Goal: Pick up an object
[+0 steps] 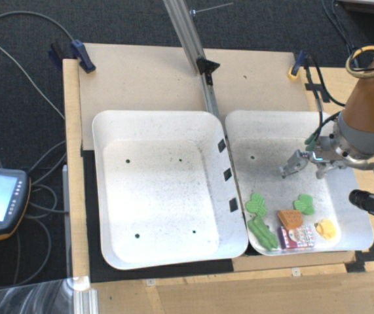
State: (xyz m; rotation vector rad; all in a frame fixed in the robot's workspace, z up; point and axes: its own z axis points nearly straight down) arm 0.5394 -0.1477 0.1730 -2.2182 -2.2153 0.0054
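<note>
Nothing picked yet: tool [293,165] hovers in right bin [265,126], finger state unclear, far of green toys [257,205].

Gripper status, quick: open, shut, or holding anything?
Gripper: open or shut cannot be told; it hangs over the right bin, apart from the objects near the front.

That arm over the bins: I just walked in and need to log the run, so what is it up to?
The grey and orange arm reaches in over the right bin, trying to pick something up. Its tool hangs above bare bin floor in the middle of the bin, with nothing visibly in it. The objects sit clustered along the bin's near edge: green pieces, an orange block, a purple-and-white packet and a yellow piece. None has been lifted yet.
</note>
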